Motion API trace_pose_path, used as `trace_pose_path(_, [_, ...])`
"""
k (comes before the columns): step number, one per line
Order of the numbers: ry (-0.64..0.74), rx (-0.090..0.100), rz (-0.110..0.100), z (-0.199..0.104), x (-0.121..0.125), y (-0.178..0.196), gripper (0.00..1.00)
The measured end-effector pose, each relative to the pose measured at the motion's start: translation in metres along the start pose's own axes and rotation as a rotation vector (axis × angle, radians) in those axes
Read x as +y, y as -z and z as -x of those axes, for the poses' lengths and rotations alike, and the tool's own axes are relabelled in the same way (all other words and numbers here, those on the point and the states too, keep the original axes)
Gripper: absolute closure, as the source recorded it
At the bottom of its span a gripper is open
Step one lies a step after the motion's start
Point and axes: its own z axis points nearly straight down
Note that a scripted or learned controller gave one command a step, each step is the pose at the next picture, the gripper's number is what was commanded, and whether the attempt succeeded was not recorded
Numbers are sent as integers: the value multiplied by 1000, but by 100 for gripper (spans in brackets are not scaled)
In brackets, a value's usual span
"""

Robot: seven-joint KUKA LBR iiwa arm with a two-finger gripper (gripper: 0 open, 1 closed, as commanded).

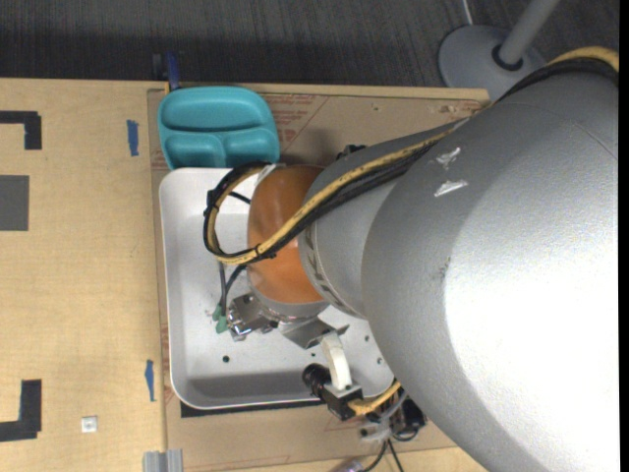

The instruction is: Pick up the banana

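Observation:
My arm fills the right half of the camera view and reaches down into the left white bin [189, 264]. Its orange band [280, 239] sits over the middle of that bin. Below the band, the metal gripper [241, 320] points down at the bin floor, close to the bin's centre. The wrist hides whatever lies directly beneath it. A black and yellow cable [221, 229] loops off the wrist over the bin's left part.
A teal moulded tray [218, 128] lies against the far edge of the bin. Cardboard with blue tape marks [132, 138] covers the bench to the left. A grey stand base [482, 57] sits on the floor at top right.

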Motion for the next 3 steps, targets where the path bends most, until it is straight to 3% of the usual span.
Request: trace_pose_path(3, [1,-1,4,-1,1,29,100])
